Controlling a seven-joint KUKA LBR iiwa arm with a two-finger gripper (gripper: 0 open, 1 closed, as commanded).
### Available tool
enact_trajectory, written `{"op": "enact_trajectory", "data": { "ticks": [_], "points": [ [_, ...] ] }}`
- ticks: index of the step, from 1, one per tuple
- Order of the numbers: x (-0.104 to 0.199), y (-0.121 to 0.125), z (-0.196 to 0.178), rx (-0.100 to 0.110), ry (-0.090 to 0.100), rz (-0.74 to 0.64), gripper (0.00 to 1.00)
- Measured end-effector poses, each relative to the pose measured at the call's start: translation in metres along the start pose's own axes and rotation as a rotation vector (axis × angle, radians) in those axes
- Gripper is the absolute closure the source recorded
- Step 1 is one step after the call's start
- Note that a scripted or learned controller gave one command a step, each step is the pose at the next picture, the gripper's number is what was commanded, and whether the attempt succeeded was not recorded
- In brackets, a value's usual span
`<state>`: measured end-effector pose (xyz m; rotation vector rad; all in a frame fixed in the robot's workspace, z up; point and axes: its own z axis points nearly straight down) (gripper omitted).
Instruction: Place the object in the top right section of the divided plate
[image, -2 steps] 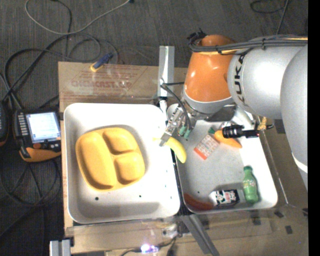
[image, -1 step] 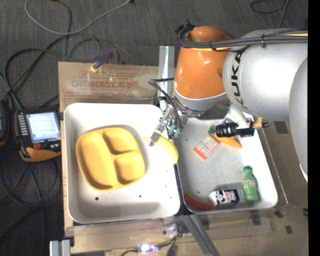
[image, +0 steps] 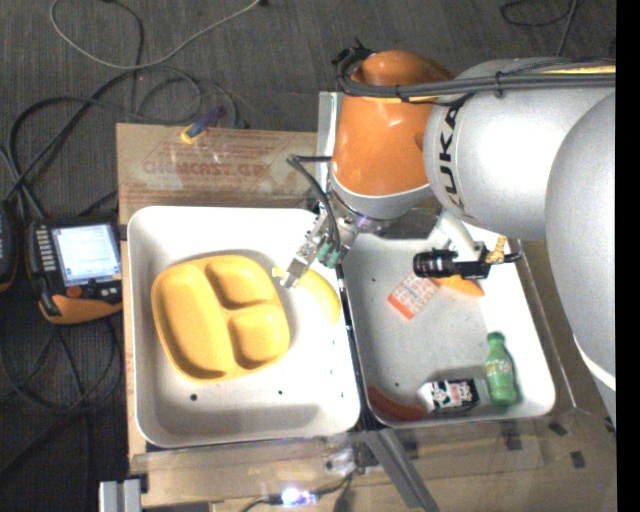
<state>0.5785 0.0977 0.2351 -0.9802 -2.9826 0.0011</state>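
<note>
Two shallow white bins sit side by side; nearest the camera, the right bin (image: 440, 340) holds a red thing (image: 392, 405), a black-and-white carton (image: 452, 395) and a green bottle (image: 500, 370), with a red-and-white packet (image: 410, 297) and an orange piece (image: 465, 284) farther back. In the left bin (image: 150, 400) lies the yellow divided plate (image: 222, 315). At its three o'clock, just beside the rim, lies a pale yellow curved thing (image: 324, 292), likely the task's object, its long axis running roughly ten to four. The gripper (image: 298, 266) hangs over its ten o'clock end; whether the jaws are released or clenched cannot be told. The top right section (image: 240, 282) lies at the gripper's nine o'clock; the KUKA arm (image: 520, 150) looms behind.
</note>
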Motion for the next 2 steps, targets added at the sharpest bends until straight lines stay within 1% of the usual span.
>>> {"op": "enact_trajectory", "data": {
  "ticks": [1, 2],
  "points": [
    [-0.007, -0.011, 0.004, 0.001, 0.0, 0.174, 1.0],
    [-0.01, -0.02, 0.038, 0.003, -0.002, 0.189, 1.0]
  ]
}}
